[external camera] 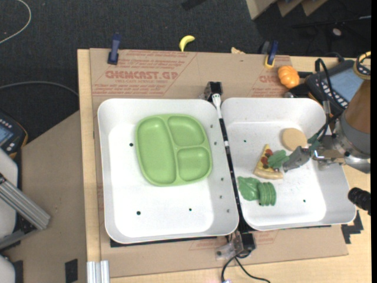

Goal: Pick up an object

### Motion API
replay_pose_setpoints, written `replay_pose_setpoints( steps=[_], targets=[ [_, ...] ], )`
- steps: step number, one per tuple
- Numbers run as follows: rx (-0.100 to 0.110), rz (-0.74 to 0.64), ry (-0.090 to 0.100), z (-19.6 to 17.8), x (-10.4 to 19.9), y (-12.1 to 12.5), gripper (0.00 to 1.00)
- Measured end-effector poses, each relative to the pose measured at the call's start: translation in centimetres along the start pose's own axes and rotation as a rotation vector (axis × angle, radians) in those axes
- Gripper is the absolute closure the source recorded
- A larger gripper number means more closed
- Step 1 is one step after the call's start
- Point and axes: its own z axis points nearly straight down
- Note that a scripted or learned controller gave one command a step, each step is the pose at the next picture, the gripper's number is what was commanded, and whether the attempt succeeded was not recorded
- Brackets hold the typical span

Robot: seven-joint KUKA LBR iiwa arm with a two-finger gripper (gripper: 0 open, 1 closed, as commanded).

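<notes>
From the overhead camera you see two white bins side by side. The left bin (118,175) holds a green tray (174,149), three compartments, sitting toward its 12 o'clock half. The right bin (306,208) holds the loose pieces: a tan disc (293,138) toward 1 o'clock of its centre, a pizza slice (268,165) near the middle, a small green piece (278,157) touching the slice's 2 o'clock edge, and a green bundle (257,191) at 7 o'clock, close to the wall shared with the left bin.

Your arm comes in from 3 o'clock, and the gripper (296,158) is low over the right bin, its tip just beside the small green piece and the slice. You cannot tell from this angle how the jaws stand, nor whether anything sits between them.

As for progress, I judge nothing lifted yet: every piece lies on the bin floor. The grasp and the lift are both left, and the small green piece or the slice looks the likely target.

For room, the 5 o'clock part of the right bin is bare. The disc crowds the gripper at 12 o'clock, and the bin's wall lies under the arm at 3 o'clock, so a straight-up lift seems safest.
</notes>
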Motion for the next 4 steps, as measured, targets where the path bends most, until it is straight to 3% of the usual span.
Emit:
replay_pose_setpoints(
  steps=[1, 2, 3, 4],
  targets=[
    [0.005, -0.001, 0.004, 14.0, -0.4, 3.1, 0.0],
    [-0.008, -0.003, -0.004, 13.3, -3.3, 11.2, 0.0],
    [0.008, -0.003, 0.003, 13.4, -5.2, 16.4, 0.0],
    [0.041, -0.006, 0.025, 13.7, -6.3, 17.8, 0.0]
  ],
)
